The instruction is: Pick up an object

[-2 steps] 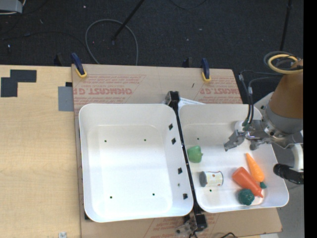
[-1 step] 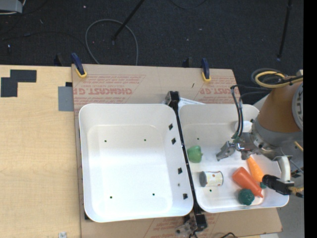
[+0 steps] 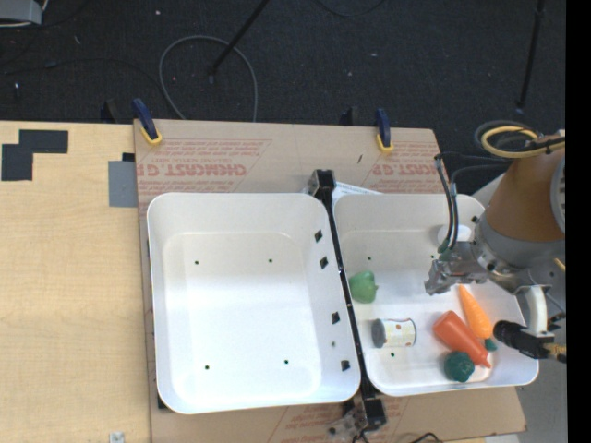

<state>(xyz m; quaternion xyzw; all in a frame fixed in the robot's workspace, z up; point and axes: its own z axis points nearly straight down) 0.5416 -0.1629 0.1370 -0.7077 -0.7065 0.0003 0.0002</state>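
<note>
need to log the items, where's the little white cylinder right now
The white cylinder lies on its side in the right bin, near its front, between the green ball and the orange carrots.

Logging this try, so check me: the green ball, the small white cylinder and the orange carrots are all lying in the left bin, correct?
Not quite. The camera view shows the green ball, white cylinder and orange carrots lying in the right bin, not the left one.

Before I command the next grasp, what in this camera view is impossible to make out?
- Gripper: small and dark against the arm; open or shut is unreadable.
- Orange carrot-shaped toys: the two overlap, so their contact is unclear.
- Small white cylinder: its markings are too small to read.
- Arm: cut off by the right edge.
</note>
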